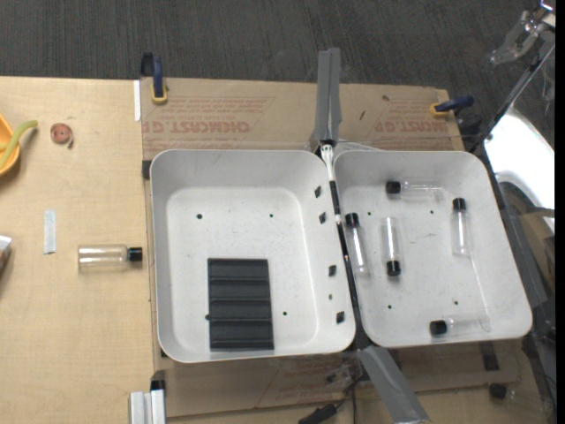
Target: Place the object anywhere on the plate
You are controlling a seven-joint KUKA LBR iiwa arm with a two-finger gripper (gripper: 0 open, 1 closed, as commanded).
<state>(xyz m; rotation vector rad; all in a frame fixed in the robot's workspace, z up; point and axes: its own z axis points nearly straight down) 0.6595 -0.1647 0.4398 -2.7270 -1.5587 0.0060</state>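
A black ridged rectangular plate (238, 305) lies flat in the near half of the left bin (177, 237). The right bin (494, 237) holds several clear vials with black caps. One vial (411, 187) lies sideways at the back. Another vial (459, 228) lies lengthwise at the right, and a third vial (389, 247) in the middle. A further vial (355, 241) rests along the left wall. The last vial (459, 327) lies at the near edge. All of them rest on the bin floor, apart from one another.
One more clear vial (109, 255) lies on the wooden bench left of the bins. A yellow object (9, 144), a small reddish disc (60, 132) and a white strip (49, 232) sit at the far left. Clamps (155, 78) hold the cardboard sheet behind the bins.
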